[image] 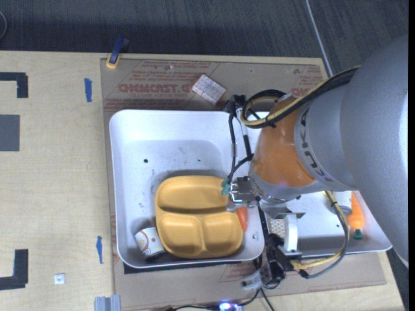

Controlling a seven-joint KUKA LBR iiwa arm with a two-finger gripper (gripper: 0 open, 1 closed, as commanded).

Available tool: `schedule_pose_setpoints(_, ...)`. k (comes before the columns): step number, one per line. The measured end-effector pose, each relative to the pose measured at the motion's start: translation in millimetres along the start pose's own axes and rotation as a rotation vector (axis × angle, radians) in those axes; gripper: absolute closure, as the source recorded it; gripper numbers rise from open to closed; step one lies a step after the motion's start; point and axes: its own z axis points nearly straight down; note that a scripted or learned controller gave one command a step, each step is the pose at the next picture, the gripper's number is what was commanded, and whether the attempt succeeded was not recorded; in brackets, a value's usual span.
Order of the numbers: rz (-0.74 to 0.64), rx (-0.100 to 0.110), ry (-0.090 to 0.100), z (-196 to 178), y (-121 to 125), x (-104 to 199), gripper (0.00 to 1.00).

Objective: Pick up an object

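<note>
floor [194, 11]: dark grey carpet along top; table [52, 173]: pale wood, black squares, blue tape marks [88, 89]

Grey KUKA arm [369, 128] with an orange wrist band [279, 154], seen from above.

The arm's large link was smooth, rounded and plain grey, with a lighter sheen along its upper curve. Below it sat a glossy orange band, bulbous and slightly darker at its lower edge, meeting a grey collar that carried dark block lettering, too foreshortened to read. Black cables [241, 131] looped around the band, and a yellowish one [324, 261] trailed low near the wrist. A small metal fitting with what looked like a green connector [235, 188] stood at the band's lower left. White brackets and dark hardware clustered beneath.
</note>
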Motion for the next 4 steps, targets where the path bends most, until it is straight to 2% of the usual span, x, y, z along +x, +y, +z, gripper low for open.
schedule_pose_setpoints(1, -0.008, 0.012, 0.006, -2.6, 106.5, 57.3, 1.00)
schedule_pose_setpoints(2, -0.010, 0.013, 0.006, -50.7, 128.0, 152.2, 1.00)
schedule_pose_setpoints(3, -0.006, 0.011, 0.005, -106.5, 115.3, 102.4, 1.00)
schedule_pose_setpoints(4, -0.006, 0.015, 0.005, -64.1, 59.3, 45.4, 1.00)
